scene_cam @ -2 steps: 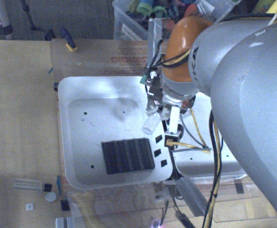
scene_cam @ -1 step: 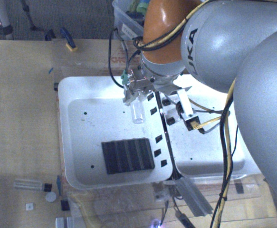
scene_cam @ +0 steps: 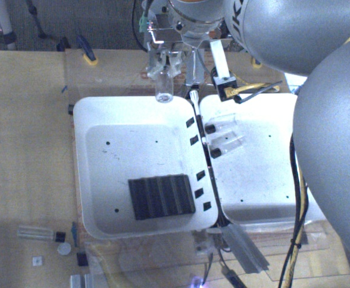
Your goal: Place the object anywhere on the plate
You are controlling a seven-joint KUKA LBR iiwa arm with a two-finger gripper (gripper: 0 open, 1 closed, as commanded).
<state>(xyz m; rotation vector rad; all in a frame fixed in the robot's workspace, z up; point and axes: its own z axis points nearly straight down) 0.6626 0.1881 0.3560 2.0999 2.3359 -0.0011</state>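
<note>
Mid-carry — gripper clamped on a clear vial, above left bin's far rim. Next: lower onto the black plate — 1 release.

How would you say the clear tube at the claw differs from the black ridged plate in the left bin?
The clear tube is see-through and slim; the black ridged plate is dark, opaque and broad. The tube stands upright at the claw above the left bin rim; the plate lies flat on the bin floor.
</note>
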